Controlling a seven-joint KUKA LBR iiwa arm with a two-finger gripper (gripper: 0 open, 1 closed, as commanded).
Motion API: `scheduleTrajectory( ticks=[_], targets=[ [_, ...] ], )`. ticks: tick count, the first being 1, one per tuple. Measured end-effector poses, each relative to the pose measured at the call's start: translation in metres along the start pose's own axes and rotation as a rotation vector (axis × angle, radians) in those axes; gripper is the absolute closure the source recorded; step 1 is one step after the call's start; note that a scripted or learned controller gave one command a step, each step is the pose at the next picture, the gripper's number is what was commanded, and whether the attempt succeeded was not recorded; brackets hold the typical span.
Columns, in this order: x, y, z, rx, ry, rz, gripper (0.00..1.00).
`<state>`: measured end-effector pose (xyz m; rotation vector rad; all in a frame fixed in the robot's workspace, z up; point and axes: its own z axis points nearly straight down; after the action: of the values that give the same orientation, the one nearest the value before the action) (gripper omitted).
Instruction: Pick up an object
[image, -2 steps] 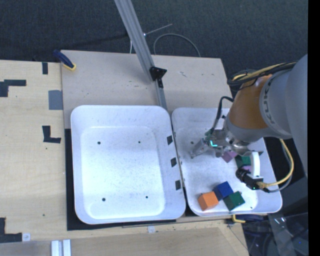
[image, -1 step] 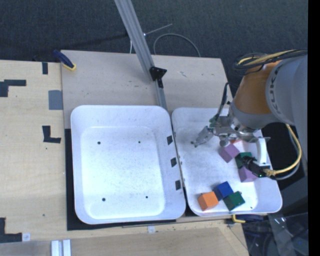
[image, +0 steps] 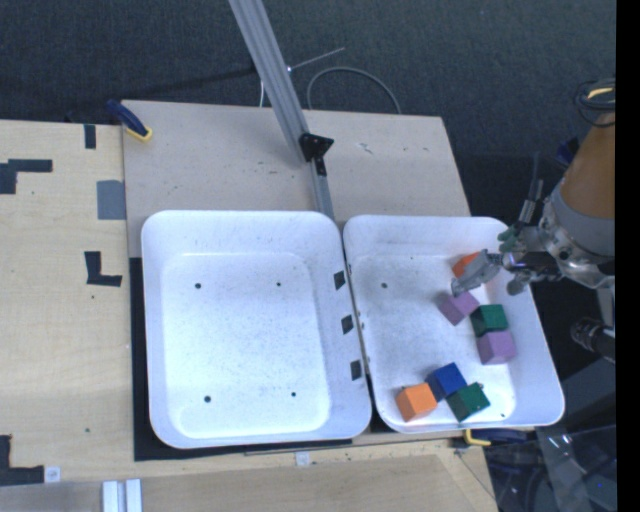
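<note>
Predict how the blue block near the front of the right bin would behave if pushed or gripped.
The blue block looks like a stiff cube, so it would probably slide, not roll. It sits against the orange block and a green block, so a push likely shifts them too. Its flat faces should suit the end effector.

All the small blocks lie in the right white plastic bin (image: 400, 232), toward its far-right side. A small orange block (image: 466, 265) sits uppermost, partly hidden, perhaps touching the light purple block (image: 457, 306) just below it. A dark green cube (image: 489, 319) rests beside that, with a second light purple cube (image: 496, 347) touching its lower edge. Near the bin's front edge, an orange cube (image: 417, 401), a blue cube (image: 446, 380) and another dark green cube (image: 468, 401) huddle together, tilted at differing angles.
</note>
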<state>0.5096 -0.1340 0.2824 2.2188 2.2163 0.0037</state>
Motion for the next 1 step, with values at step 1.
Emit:
scheduleTrajectory(
  ticks=[1],
  targets=[
    [-0.0545,-0.0264,-0.1412,-0.002,-0.002,0.001,0.00]
  ],
)
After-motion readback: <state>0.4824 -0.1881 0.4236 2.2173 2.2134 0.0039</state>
